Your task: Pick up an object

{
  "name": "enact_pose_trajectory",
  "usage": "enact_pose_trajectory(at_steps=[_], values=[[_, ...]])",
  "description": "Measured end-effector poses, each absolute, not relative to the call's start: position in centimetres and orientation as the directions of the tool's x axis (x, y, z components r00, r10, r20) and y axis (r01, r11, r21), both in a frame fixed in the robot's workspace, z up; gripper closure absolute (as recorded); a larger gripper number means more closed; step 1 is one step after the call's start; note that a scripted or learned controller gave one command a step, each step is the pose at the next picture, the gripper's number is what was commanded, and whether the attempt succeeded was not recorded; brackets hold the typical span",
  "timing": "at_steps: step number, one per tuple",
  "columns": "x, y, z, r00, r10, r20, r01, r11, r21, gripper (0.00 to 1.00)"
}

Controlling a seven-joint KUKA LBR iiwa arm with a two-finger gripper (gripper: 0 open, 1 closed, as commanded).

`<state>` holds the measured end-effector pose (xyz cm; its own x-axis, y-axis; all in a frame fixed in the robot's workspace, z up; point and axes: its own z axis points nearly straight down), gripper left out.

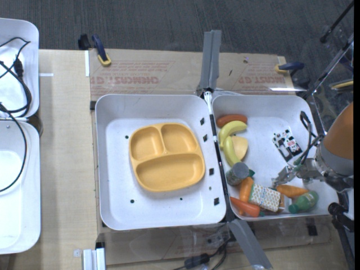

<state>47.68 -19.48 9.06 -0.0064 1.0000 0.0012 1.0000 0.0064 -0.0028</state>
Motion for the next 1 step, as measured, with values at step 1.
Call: enact_pose_trajectory(at_steps=[1], values=[[47.7,-19.5,9.94,-0.003,1.0,0.001,1.0,0.003,-0.003,1.0]])
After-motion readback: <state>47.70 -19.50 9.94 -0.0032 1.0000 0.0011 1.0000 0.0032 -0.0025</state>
